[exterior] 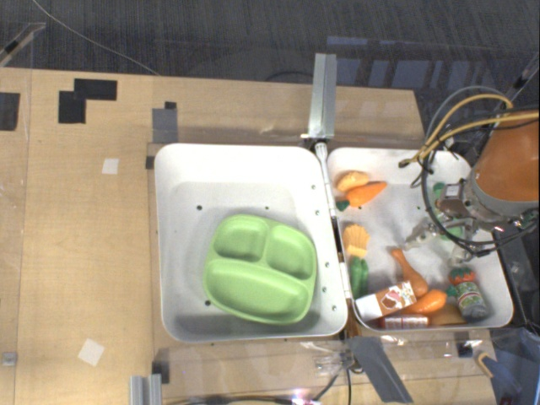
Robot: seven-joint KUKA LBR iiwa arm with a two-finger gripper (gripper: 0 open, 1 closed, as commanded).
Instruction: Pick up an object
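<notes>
My gripper (pixel 440 241) hangs over the right part of the right bin (pixel 396 163), below the orange-banded wrist (pixel 506 167). Its fingers (pixel 419 234) look spread, with bare bin floor between them. Toy foods lie around it. A brown drumstick-like piece (pixel 407 268) lies just below-left of the fingertips. A small red-capped bottle (pixel 467 294) lies below them. An orange carrot (pixel 429 302) and a red-and-white packet (pixel 396 298) rest at the bin's front edge.
Near the right bin's left wall lie another carrot (pixel 364 194), a yellow piece (pixel 350 178), a yellow fries-like toy (pixel 356 240) and a green vegetable (pixel 359 272). The left bin (pixel 181 226) holds a green divided plate (pixel 261 268). Yellow and black cables (pixel 456 121) loop above the wrist.
</notes>
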